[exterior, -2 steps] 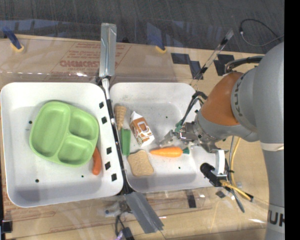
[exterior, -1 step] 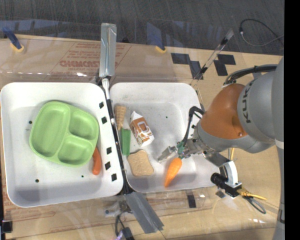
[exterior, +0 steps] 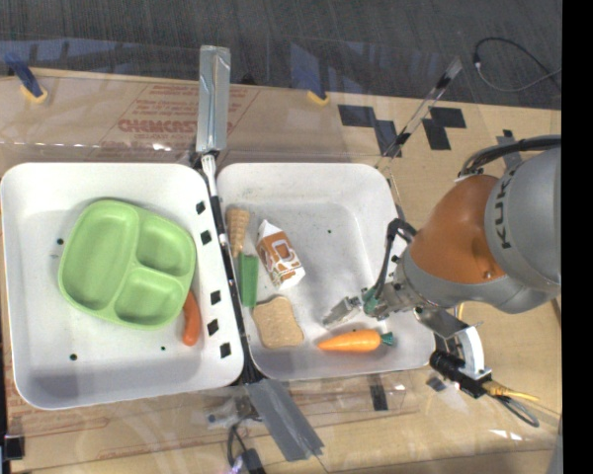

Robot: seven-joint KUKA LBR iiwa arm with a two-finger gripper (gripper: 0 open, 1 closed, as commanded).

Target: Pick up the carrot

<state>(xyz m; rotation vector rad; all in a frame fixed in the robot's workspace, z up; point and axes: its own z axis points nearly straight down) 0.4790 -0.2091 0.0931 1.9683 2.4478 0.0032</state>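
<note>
— So where's the orange carrot with the green stalk end (exterior: 351, 341) sitting?

— Lower right of the frame, lying flat along the bottom edge of the right-hand shallow white bin (exterior: 316, 181), stalk end pointing right.

— And the two-finger gripper (exterior: 342, 311)?

— Just above the carrot, a bit to its left, hanging off the grey arm with the orange band (exterior: 455, 240) that reaches in from the right. Its fingers look spread apart with nothing between them, and I can't tell whether they touch the carrot.

— What else is in that bin?

— A tan slice of bread (exterior: 278, 323) just left of the carrot, a small white and orange carton (exterior: 280, 255) above it, a green stick-shaped vegetable (exterior: 248, 280) by the left wall, and a beige cone-shaped piece (exterior: 238, 227) above that.

— The other bin?

— The left white bin (exterior: 40, 191) holds a lime-green divided plastic plate (exterior: 127, 262), with a second small orange carrot-like piece (exterior: 191, 321) at the plate's lower right
</note>
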